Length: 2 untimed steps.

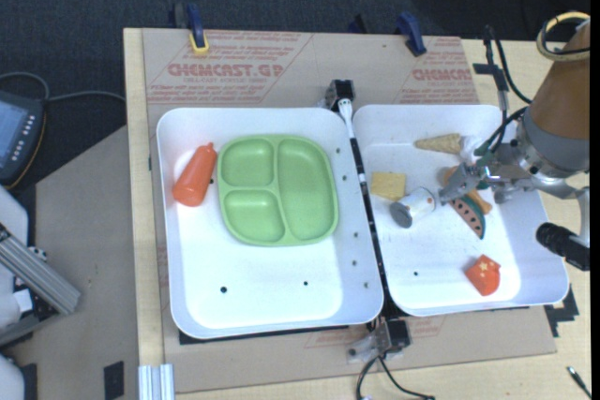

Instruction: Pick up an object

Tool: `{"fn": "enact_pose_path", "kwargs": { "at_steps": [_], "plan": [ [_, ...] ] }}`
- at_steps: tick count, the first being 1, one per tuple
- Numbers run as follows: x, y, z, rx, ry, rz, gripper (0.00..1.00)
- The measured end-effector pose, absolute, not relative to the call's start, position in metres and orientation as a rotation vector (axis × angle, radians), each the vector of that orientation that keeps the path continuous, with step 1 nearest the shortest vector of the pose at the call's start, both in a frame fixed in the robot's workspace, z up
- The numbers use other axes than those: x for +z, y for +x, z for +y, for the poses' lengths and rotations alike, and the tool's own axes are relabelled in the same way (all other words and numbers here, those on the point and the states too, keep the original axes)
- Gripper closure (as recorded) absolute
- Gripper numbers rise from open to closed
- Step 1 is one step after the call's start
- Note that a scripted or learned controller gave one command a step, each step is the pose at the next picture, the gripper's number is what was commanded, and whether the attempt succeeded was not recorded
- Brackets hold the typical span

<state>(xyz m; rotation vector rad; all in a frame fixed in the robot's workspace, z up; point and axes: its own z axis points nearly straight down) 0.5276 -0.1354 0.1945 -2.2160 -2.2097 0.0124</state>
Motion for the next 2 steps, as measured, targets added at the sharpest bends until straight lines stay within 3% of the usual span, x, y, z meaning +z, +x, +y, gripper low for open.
{"fn": "enact_pose_path", "kwargs": {
  "at_steps": [1,2],
  "plan": [
    [0.201,0.531,-0.135,0.0,-2.221,-2.221,0.0],
    [0.14,0.527,-0.142,0.006,-2.217,-2.215,0.0]
  ]
}}
